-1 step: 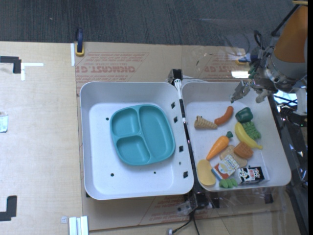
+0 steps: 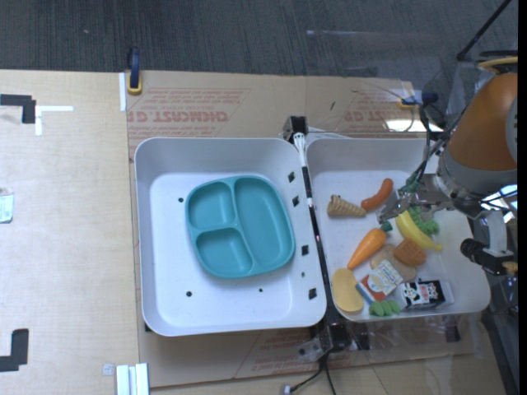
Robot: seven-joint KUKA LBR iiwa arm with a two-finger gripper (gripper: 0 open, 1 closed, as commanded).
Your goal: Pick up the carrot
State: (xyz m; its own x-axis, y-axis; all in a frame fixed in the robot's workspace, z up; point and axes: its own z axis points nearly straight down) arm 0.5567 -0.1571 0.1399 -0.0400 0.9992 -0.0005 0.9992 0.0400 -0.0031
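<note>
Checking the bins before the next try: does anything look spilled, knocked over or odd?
Nothing stands out. The carrot lies among toy foods in the right bin; the teal plate sits flat in the left bin.

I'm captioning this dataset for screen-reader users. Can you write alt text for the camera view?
A grey and orange robot arm reaches from the right over the right white bin, its gripper above toy food: a carrot, sausage, ice cream cone and banana. The left white bin holds a teal divided plate.
</note>
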